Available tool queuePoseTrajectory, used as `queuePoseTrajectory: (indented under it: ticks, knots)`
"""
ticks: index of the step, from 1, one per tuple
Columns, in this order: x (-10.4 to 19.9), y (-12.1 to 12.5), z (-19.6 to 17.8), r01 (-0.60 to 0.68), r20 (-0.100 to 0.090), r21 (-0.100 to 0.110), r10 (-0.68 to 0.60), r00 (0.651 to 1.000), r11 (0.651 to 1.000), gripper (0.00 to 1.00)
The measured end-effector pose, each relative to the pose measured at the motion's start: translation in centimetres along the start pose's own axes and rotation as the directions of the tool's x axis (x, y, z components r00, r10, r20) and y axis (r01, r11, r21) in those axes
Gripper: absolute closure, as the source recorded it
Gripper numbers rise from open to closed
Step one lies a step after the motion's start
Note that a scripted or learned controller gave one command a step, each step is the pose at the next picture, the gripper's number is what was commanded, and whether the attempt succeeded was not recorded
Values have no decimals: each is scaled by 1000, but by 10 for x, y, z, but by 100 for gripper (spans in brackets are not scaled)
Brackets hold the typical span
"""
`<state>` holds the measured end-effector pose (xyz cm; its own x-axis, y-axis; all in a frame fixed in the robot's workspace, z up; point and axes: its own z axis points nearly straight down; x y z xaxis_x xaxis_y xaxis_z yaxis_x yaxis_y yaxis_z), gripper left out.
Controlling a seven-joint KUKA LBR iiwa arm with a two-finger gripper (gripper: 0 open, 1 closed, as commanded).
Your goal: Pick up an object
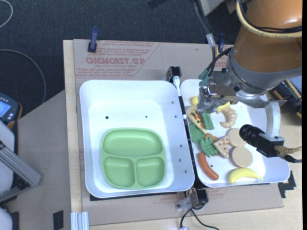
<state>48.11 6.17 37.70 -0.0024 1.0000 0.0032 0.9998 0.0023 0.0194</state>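
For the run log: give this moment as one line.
arm: over right bin | gripper: low among toy food, grasp unclear | left bin: green divided plate | banana, hot dog: untouched

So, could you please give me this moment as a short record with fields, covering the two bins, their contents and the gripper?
left bin: holds a green divided plate, lying flat
right bin: holds toy food, including a banana, a sausage, a croissant and two round tan pieces
gripper: over the far left part of the right bin, low among the food
grasp: cannot tell from this view
arm: reaches in from the right
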Motion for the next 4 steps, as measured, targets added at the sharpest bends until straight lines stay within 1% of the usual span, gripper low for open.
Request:
queuePoseTrajectory:
  ticks: [1,4]
  knots:
    - [1,-1,-1,0,4,16,0,1000,1000,100]
    - [2,1,-32,3,6,11,-3,1000,1000,100]
